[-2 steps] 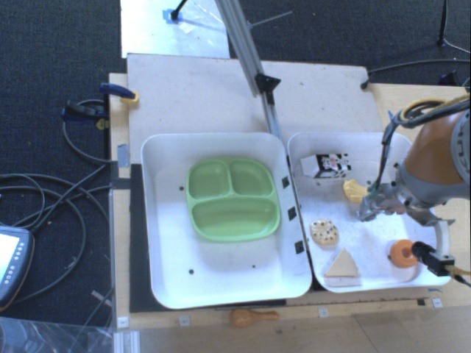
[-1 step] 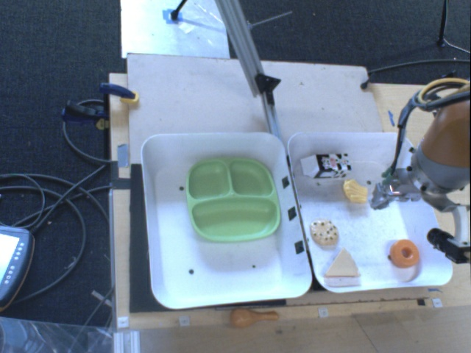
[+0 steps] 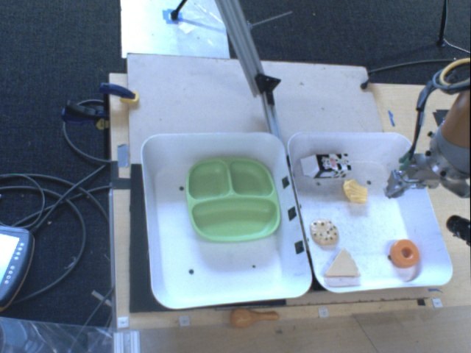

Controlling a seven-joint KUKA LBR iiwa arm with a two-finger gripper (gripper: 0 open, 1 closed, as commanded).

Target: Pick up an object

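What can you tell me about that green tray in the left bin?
The green tray is a rounded, plastic-looking plate with three sections: two small ones at the far side and one long one nearer the camera. It lies flat, right way up, alone on the floor of the left bin, toward its far wall.

Dark carpet floor, wooden bench, loose black cables, tripod legs

Left of the fingers, the chip is lying nearest in the right bin, the carton beyond it. Toward the front are sitting cookie, wedge and ring. The tray is resting in the left bin.
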